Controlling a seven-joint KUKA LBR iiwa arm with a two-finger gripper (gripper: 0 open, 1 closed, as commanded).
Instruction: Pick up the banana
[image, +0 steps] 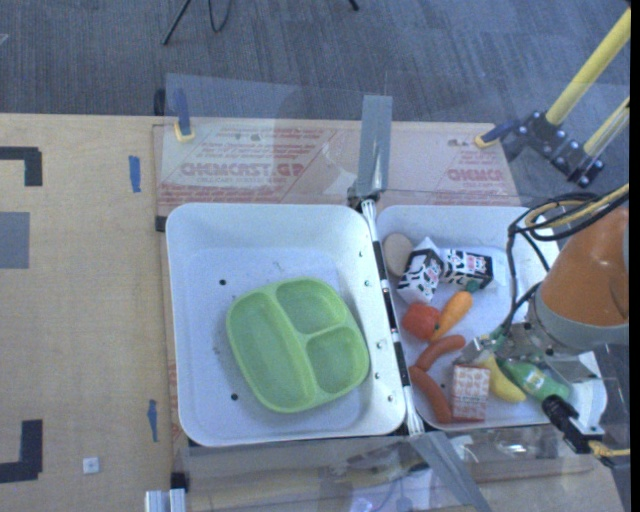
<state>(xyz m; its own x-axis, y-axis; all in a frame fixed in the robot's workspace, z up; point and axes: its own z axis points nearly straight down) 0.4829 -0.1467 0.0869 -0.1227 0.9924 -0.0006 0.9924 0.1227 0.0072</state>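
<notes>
- The arm (590, 285) comes in from the right edge of the frame and hangs over the right bin (530, 222), lower right.
- The hand (515, 350) sits low in that bin; I cannot tell its state from here.
- The banana (506, 384) lies just below the hand, partly hidden by a green bottle (532, 380).
- Its long axis seems to run from upper left to lower right, though too little shows to be sure.
</notes>
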